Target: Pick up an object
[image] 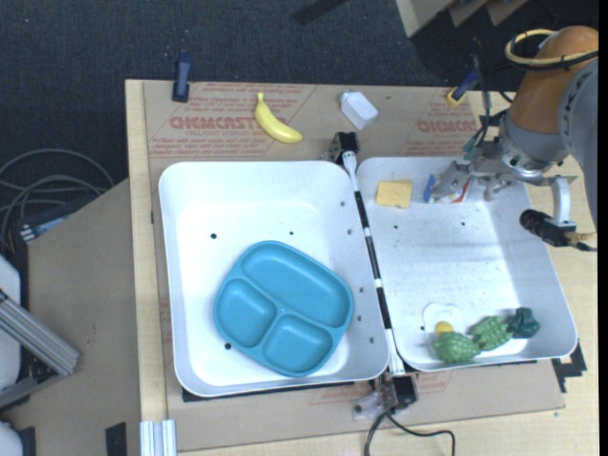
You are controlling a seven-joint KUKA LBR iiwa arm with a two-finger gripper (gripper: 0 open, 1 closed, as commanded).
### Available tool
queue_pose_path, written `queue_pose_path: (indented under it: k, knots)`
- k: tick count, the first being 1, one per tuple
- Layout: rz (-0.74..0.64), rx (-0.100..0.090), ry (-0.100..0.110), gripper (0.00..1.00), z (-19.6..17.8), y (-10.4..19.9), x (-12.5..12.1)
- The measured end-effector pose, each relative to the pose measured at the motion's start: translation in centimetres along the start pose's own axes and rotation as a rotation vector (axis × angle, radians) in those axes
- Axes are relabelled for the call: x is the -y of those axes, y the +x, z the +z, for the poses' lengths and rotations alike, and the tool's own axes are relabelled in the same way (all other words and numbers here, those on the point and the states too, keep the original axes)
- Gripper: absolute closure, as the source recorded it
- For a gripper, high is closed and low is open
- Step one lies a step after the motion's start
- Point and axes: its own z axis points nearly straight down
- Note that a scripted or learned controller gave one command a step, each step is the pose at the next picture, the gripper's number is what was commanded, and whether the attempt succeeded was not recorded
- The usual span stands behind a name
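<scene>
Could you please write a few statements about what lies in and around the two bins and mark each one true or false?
1. The blue divided plate lies in the left bin. True.
2. The banana lies inside the right bin. False: it lies on the cardboard behind the left bin, outside both bins.
3. The yellow sponge sits near the right bin's back left corner. True.
4. The green toy rests on the blue divided plate. False: it lies at the right bin's front edge.
5. The end effector hovers over the left bin. False: it is over the back of the right bin, right of the yellow sponge.
</scene>
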Motion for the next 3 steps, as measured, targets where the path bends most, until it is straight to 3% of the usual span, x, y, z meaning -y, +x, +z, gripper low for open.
queue_pose_path:
  k: [1, 2, 3]
  knots:
    - [0.0, 0.0, 0.001, 0.0, 0.0, 0.0, 0.0]
    - [-0.001, 0.002, -0.003, 1.0, -1.1, 0.0, -0.1]
    - [-0.001, -0.002, 0.0, 1.0, -12.0, 5.8, 6.9]
